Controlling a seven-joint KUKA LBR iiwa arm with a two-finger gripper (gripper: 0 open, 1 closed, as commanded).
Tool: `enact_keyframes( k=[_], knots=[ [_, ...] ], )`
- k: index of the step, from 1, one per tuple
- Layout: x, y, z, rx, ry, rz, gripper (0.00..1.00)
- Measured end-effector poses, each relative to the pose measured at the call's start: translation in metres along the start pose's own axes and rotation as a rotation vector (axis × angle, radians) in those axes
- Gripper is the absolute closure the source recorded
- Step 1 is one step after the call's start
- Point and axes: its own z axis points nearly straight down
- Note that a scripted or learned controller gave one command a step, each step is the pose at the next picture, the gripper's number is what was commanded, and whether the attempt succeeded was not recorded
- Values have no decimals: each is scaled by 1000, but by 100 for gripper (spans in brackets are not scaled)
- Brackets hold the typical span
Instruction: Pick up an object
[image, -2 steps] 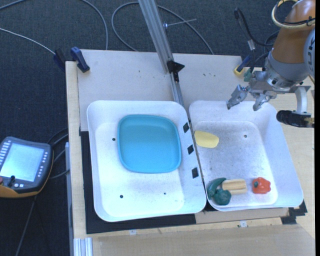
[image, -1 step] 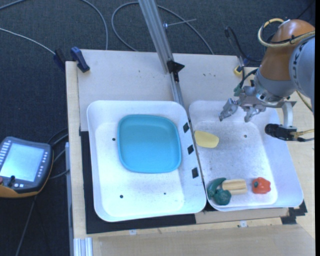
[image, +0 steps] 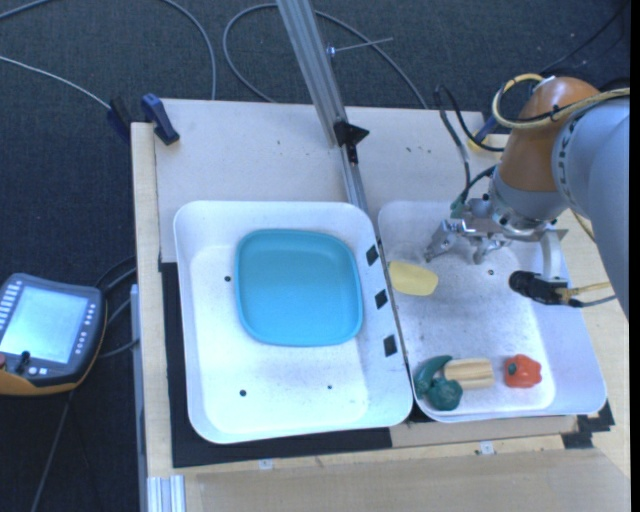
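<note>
My gripper (image: 462, 248) hangs over the back part of the right bin (image: 560, 330), its fingers spread and nothing between them. A pale yellow object (image: 413, 278) lies at the bin's left side, just left of and below the gripper. Along the bin's front edge lie a dark green object (image: 438, 383), a tan cylinder (image: 470, 373) touching it, and a red pepper-like object (image: 521, 371).
The left bin (image: 205, 330) holds a blue square plate (image: 298, 286). A metal pole (image: 322, 75) slants down between the bins at the back. A teach pendant (image: 45, 330) lies off the bench at left. Cables run across the floor behind.
</note>
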Motion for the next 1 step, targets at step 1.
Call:
enact_keyframes(
  k=[1],
  knots=[
    [0, 0, 0, -5, -1, -1, 0]
  ],
)
